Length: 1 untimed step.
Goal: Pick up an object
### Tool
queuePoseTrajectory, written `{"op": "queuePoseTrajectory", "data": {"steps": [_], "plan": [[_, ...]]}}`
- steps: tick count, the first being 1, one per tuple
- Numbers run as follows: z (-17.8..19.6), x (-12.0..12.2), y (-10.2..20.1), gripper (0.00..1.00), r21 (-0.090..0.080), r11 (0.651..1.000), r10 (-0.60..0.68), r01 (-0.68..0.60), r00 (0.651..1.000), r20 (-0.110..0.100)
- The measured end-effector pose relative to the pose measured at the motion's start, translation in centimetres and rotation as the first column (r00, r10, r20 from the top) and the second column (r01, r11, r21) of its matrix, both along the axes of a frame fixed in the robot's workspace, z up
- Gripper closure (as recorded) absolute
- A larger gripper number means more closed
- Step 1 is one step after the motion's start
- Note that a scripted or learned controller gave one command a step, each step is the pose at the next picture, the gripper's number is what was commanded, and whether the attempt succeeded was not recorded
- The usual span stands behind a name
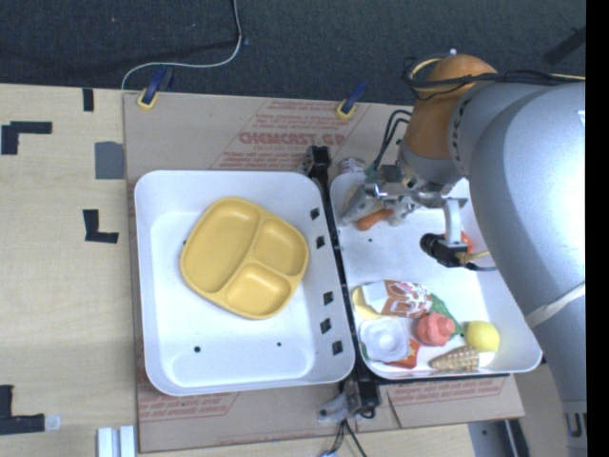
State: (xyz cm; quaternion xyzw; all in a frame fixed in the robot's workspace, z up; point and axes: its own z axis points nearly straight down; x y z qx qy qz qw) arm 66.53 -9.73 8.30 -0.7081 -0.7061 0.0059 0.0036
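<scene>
Camera view, from above the bench: my pincer hung low over the far corner of the right bin, close to the wall it shares with the left bin. A small orange piece lay just under it, on the white floor of that corner; whether my pincer was open, closed or gripping that piece I could not tell, since my own wrist hid the tips. My grey arm came in from the right, its orange band above the wrist. At the near end of the right bin sat a cluster of toys: a printed packet, a white cup, a red fruit, a yellow lemon and a wafer cone, well apart from my pincer. In the left bin a yellow divided plate lay flat.
</scene>
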Motion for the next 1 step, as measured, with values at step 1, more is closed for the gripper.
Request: {"op": "queuePoseTrajectory", "data": {"steps": [1], "plan": [[0.00,0.03,-0.37,0.00,0.006,1.000,0.002,-0.002,1.000,-0.001]]}}
